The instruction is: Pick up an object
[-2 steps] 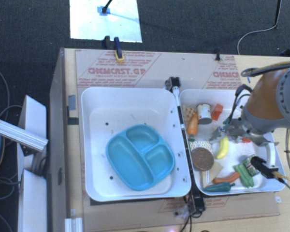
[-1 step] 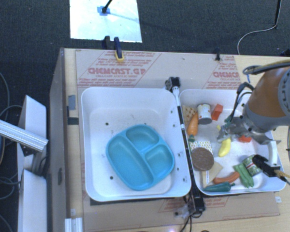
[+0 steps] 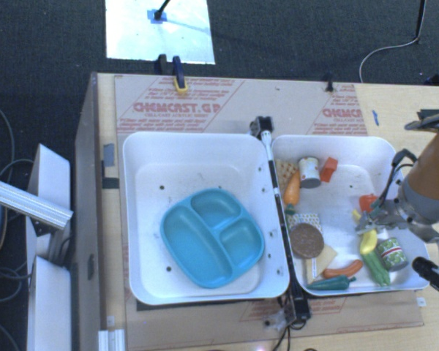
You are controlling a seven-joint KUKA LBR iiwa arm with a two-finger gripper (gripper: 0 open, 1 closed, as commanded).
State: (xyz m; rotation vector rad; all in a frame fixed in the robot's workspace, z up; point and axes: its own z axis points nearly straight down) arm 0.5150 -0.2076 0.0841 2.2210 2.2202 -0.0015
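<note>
A grey arm with an orange band reaches from the right into the right-hand bin (image 3: pixel 384 146), its claw (image 3: pixel 371 221) low over a cluster of toy food, evidently placed to attempt a pick; whether the claw is open or closed cannot be told. Just beside it lie a yellow piece (image 3: pixel 368 242), a green-labelled can (image 3: pixel 391 254) and a green vegetable (image 3: pixel 378 269), the likeliest targets. The same bin also holds a carrot (image 3: pixel 293 189), a white cup (image 3: pixel 309 172), a brown disc (image 3: pixel 306 240) and a sausage (image 3: pixel 342 269). The left-hand bin (image 3: pixel 143 196) carries a blue divided tray (image 3: pixel 212 236), its compartments bare. Both bins sit on the surface (image 3: pixel 205 104).
</note>
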